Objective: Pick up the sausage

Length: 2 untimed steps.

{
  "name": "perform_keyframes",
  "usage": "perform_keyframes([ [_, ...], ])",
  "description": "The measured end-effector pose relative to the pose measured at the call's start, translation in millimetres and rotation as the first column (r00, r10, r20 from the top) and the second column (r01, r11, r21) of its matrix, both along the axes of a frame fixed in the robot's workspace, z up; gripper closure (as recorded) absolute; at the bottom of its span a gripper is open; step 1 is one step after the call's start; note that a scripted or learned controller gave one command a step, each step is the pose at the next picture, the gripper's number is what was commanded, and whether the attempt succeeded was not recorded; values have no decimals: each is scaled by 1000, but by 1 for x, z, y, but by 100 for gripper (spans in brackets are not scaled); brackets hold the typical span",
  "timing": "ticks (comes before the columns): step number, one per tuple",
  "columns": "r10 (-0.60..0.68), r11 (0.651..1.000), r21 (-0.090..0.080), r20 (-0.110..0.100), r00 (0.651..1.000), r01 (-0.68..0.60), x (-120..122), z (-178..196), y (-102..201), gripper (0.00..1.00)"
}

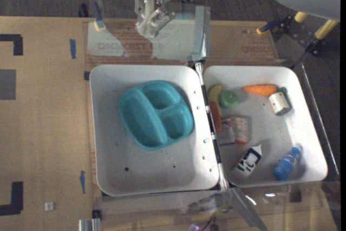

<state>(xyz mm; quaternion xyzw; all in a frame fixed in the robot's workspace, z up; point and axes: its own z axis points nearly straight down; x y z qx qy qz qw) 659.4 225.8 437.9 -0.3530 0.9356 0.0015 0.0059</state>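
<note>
Red sausage [215, 116]: right bin [303, 116], nine o'clock edge, tight against wall.
Hand [152, 23]: twelve o'clock, high, holding nothing; opening unclear.
Tip: descend lengthwise, fingers clear of wall.

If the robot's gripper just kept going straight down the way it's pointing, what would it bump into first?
Probably the bench, on the clear sheet just behind the left bin. The gripper points down and hangs above that spot, not over the teal plate or the sausage. Depth is hard to judge here.
</note>
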Motion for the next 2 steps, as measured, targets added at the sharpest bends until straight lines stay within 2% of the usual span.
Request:
perform_keyframes([
  [1, 316, 949, -3, 1, 949, -316, 7, 0, -5, 100],
  [2, 594, 804, -6, -5, 804, -595, -146, -32, -52, 100],
])
